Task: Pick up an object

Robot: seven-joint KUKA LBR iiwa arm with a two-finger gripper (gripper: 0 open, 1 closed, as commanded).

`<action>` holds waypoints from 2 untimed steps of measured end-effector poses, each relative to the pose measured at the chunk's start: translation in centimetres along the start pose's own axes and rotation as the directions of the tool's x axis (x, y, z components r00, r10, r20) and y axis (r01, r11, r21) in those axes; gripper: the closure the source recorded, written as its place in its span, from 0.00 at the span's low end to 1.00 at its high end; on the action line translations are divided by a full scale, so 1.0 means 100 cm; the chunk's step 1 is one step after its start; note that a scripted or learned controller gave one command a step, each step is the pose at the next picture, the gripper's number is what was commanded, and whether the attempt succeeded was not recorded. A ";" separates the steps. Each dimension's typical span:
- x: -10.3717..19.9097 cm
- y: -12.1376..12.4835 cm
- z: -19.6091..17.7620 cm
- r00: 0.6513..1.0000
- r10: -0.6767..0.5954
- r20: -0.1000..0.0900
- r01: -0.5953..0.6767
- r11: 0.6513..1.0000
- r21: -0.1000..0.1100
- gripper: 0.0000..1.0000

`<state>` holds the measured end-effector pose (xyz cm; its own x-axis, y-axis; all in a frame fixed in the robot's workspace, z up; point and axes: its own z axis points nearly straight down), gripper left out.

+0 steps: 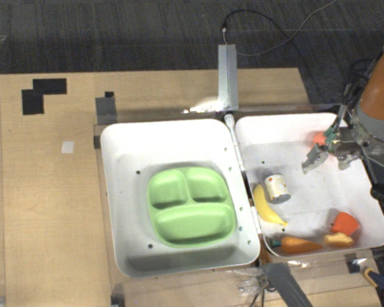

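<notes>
Camera view: green tray (190,204) in left bin (118,188); banana (266,207) in right bin (289,132).

Bench (51,213): light wood worktop, pale tan, seen at a slant from above. Dark carpet lies beyond its far edge.

Directly on the worktop:
- Left white bin (118,188), shallow, rounded corners, set right of the worktop's centre.
- Right white bin (289,132), same type, touching the left bin along one shared side, reaching to the worktop's right edge.
- Grey metal post (228,74) standing at the far edge, in line with the seam between the bins.
- Black angular patches (42,94) near the far left corner.
- Small pale square (67,147) left of the left bin, well apart from it.
- Small dark bracket (106,107) just beyond the left bin's far left corner.
</notes>
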<state>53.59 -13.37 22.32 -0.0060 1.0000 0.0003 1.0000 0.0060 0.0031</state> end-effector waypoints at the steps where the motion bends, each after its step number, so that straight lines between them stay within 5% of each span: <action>1: -0.014 -0.014 -0.109 0.999 -0.039 0.002 0.040 0.999 -0.005 0.00; 2: 0.041 0.012 0.038 0.998 0.060 0.000 -0.060 0.998 0.001 0.00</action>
